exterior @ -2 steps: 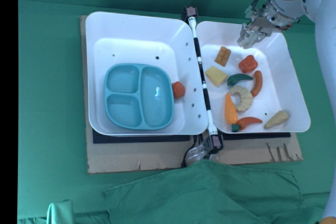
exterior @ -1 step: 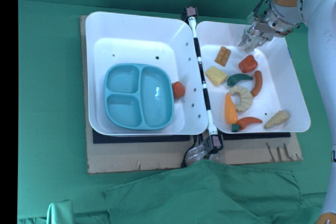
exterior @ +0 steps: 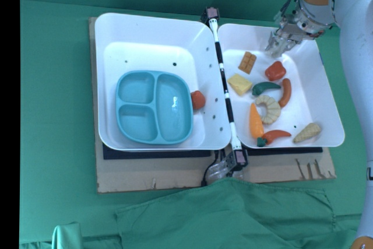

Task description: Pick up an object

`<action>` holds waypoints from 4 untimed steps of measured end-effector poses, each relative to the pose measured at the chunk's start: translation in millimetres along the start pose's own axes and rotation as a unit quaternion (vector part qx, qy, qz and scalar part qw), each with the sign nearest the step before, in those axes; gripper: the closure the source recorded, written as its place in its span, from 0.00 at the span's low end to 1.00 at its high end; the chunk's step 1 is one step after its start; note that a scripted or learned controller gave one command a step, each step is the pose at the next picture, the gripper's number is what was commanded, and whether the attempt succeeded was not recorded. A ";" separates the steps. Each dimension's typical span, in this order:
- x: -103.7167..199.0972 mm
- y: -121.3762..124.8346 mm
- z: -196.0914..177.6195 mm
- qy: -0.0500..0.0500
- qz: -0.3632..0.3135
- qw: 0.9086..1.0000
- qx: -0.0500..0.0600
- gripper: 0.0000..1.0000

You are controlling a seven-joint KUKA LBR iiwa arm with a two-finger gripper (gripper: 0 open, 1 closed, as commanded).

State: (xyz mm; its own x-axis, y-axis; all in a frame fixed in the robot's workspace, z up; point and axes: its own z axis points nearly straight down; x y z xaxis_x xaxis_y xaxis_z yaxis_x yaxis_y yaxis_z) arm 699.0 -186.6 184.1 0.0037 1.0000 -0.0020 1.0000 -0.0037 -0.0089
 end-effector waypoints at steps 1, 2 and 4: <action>-1.0 0.2 0.0 0.001 -0.001 1.000 0.000 1.00; 15.2 -13.5 -6.3 -0.001 -0.001 1.000 -0.006 1.00; 6.7 1.3 -13.0 0.002 0.000 1.000 0.000 1.00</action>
State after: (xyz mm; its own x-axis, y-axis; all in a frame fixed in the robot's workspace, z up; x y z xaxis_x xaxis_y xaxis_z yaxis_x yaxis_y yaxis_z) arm 700.5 -179.8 197.0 0.0028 1.0000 0.0027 1.0000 -0.0028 -0.0084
